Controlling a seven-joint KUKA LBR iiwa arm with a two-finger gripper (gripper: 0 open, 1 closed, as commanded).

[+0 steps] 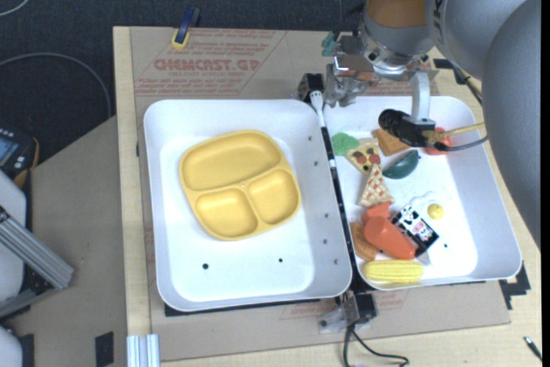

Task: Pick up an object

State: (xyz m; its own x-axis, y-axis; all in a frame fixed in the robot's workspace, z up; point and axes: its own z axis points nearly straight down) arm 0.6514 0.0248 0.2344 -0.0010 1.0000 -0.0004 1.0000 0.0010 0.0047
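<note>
The right bin (468, 185) holds a heap of toy food. It includes a green leaf piece (345, 142), two pizza slices (372, 182), a teal piece (401, 165), a red-orange pepper (388, 238), a corn cob (394, 272), a fried egg (430, 209) and a small black-and-white item (418, 229). My gripper (338, 90) hangs over the far left corner of this bin, beside the divider. It is a little beyond the green leaf piece, and nothing shows in its grasp.
A yellow divided plate (239, 183) lies in the left bin (172, 262). The grey arm (481, 13) fills the top right. A blue-and-yellow clip (184, 27) sits on the cardboard behind the bins.
</note>
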